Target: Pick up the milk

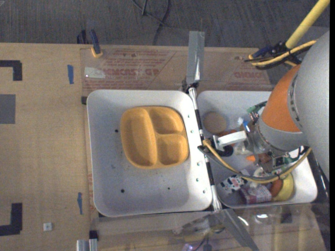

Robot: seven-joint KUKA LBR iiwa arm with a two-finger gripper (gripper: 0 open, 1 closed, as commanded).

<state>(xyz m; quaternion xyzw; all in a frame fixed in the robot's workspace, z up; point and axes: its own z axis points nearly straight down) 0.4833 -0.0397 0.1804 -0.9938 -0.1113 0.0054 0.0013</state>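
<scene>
The left bin (104, 182) is taken as the landmark. In it a yellow divided tray (154, 136) is seen, set toward its upper part. Just to its right, the two rims touching, the right bin (209, 101) is placed on the same surface (42, 140). The arm (298, 109) is seen over the right bin, its orange band (277, 109) above the wrist. The gripper (264, 163) is lowered among the things in the right bin, and how it stands cannot be told. What appears to be the milk carton (255, 194) is seen at that bin's lower edge, beside a yellow fruit (285, 188) and a small patterned box (233, 182). A round brown object (214, 122) is seen in the upper left of the right bin.
</scene>
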